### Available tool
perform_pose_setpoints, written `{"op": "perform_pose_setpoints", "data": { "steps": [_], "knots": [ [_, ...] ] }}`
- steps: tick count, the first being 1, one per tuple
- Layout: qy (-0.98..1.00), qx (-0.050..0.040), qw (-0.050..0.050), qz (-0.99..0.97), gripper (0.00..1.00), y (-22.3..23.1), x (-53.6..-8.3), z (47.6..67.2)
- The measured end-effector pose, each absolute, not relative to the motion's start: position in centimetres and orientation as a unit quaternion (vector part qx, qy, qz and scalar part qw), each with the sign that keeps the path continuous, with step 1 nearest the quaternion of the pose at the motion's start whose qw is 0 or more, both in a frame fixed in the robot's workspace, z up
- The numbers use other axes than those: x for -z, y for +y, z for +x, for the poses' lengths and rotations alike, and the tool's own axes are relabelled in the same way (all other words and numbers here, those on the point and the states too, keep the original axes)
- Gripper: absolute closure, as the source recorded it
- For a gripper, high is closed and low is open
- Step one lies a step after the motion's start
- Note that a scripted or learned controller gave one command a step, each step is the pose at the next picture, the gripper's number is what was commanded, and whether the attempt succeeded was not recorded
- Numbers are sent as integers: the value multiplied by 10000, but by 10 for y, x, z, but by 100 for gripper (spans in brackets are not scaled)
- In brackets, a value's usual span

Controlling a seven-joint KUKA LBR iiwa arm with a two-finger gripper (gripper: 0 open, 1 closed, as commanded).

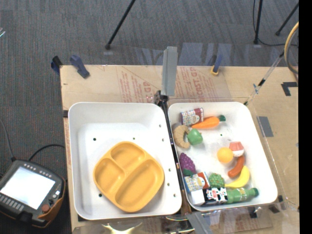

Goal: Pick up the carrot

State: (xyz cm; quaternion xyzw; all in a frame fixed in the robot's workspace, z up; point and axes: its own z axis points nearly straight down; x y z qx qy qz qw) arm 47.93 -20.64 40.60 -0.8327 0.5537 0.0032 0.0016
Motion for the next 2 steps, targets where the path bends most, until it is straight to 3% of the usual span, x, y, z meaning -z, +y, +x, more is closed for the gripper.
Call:
{"op": "perform_pose_setpoints", "data": {
  "steps": [1,2],
  "knots": [
    [4752,-8,25,-8799,100,-198,-482,541],
    [4145,-45,19,-9100,100,-197,-415,496]
  ]
}}
